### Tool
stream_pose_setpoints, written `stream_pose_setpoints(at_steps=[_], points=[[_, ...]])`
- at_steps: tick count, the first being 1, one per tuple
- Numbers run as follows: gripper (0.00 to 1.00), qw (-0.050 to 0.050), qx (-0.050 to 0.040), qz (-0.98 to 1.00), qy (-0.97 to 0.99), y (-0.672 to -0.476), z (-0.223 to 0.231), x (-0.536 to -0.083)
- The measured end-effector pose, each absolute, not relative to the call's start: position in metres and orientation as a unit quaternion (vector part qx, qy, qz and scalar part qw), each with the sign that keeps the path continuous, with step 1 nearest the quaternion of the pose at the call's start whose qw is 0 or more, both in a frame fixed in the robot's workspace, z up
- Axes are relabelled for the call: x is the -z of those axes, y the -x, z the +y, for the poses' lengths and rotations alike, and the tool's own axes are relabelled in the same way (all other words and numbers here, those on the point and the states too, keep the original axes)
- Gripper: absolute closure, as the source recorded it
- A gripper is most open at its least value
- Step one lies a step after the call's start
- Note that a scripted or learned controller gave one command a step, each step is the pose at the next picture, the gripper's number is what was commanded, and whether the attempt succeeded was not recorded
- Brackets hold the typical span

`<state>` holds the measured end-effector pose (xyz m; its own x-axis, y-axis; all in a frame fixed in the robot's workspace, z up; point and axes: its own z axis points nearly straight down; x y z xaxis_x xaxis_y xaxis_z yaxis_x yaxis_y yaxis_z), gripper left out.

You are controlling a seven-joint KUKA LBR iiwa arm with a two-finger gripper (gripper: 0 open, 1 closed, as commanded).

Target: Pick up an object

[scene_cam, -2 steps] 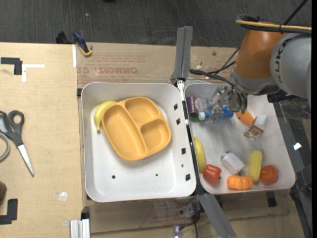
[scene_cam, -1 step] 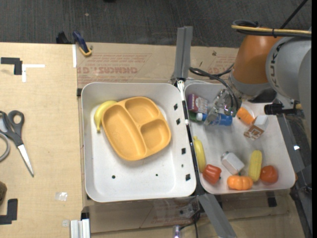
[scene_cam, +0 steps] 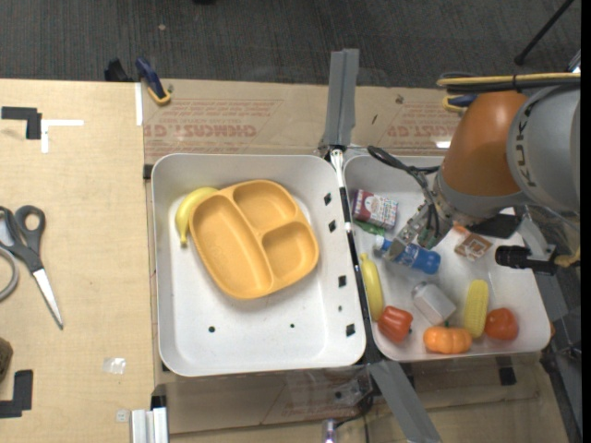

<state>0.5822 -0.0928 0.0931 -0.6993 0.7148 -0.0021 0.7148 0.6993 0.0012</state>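
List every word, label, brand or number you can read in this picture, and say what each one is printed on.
"KUK": large grey letters on the grey robot arm, cut off at the view's edge.
Red printed lettering on the brown cardboard sheet behind the bins: upside down and too blurred to read.
Label on the small dark red and white packet in the right white bin: too small to read.

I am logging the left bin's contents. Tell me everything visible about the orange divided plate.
The plate is orange-yellow, looks like smooth plastic, rounded, with three compartments: one long, two smaller. It lies right side up and slightly skewed on the floor of the left bin, toward the back. A banana curves along its left rim, seemingly touching.
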Motion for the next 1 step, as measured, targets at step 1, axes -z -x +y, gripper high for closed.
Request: stream_pose_setpoints(at_steps=[1], points=[[1.0,0.001,0.0005,0.892,-0.452,-0.5602,-0.0548,-0.215]])
